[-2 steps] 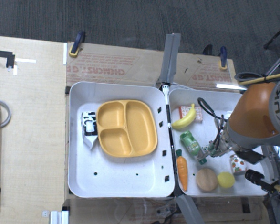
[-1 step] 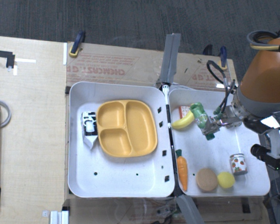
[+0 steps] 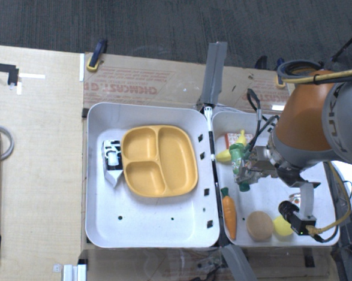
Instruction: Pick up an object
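Camera view: gripper (image 3: 243, 169) over the right bin (image 3: 319, 244), among small items.
We note a green object (image 3: 237, 153) at its fingertips, possibly pinched; finger state we cannot tell. Carrot (image 3: 228, 215) lies nearby; yellow plate (image 3: 159, 160) sits in the left bin (image 3: 151, 234).

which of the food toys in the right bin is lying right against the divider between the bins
The carrot, orange with a green top, lies along the divider wall. The brown potato-like piece and yellow lemon-like piece sit further right.
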Motion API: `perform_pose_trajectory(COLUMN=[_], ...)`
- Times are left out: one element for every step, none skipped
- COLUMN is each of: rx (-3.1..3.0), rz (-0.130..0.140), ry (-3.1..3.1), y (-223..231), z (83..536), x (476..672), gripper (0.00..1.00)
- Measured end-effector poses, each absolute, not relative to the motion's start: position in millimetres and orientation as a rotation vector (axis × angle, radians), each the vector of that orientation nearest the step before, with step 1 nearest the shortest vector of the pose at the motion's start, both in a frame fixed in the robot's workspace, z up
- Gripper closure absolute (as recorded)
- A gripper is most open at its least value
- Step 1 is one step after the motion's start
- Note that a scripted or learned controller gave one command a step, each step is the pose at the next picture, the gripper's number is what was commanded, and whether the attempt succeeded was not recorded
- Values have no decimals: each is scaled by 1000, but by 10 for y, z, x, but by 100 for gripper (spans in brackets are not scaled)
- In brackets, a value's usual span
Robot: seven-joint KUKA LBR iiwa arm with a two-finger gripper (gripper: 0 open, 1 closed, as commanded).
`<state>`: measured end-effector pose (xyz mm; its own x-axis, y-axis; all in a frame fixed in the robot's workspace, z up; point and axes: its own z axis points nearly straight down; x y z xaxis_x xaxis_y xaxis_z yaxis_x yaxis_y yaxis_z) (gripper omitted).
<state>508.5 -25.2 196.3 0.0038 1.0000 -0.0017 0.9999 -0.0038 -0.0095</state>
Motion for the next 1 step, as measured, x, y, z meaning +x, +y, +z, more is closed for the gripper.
perform_pose_trajectory(rx=[-2772], rz=[17], ry=[-1472], y=[-579], z=[1928], x=[5286], gripper=[100])
